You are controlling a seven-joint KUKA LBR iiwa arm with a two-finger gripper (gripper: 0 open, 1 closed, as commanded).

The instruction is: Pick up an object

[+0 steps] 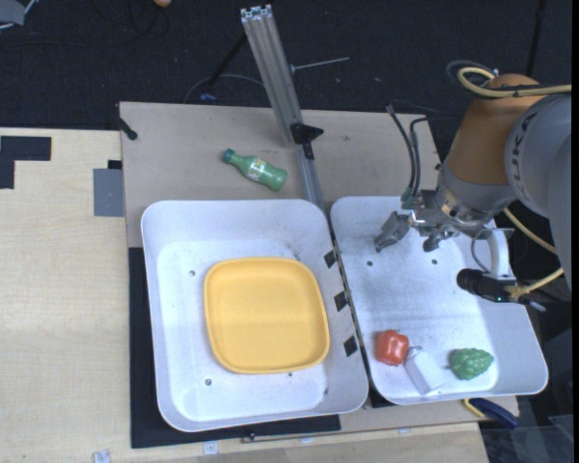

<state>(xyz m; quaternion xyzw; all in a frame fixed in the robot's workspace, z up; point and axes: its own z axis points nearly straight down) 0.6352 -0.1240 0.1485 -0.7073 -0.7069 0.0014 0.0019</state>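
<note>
1. Nearest the camera, along the near edge of the right bin (521,379), three small things lie close together: a red pepper-like piece (392,347) on the left, a white block (424,371) just beside it, and a green lumpy piece (471,362) to the right of that. Any of them could serve as the object to pick up.
2. Filling much of the left bin (164,258) is a yellow plate (266,313), lying flat.
3. Farther back, on the bare worktop (367,152) beyond the bins, a green bottle (256,169) lies on its side, near a slanted metal rail (275,66).
4. Over the far part of the right bin hangs the gripper (413,231), on the arm reaching in from the right. Its fingers look spread apart, with nothing between them; it touches no object, and the three small things are well apart from it toward the near edge.
5. My judgement: the step in hand is the approach. To do it well, the gripper should travel toward the near edge, settle on one piece rather than the cluster, and come down with a finger on each side. The green piece stands a little clearer of its neighbours than the red piece and white block, which nearly touch, so it looks the safer choice.
</note>
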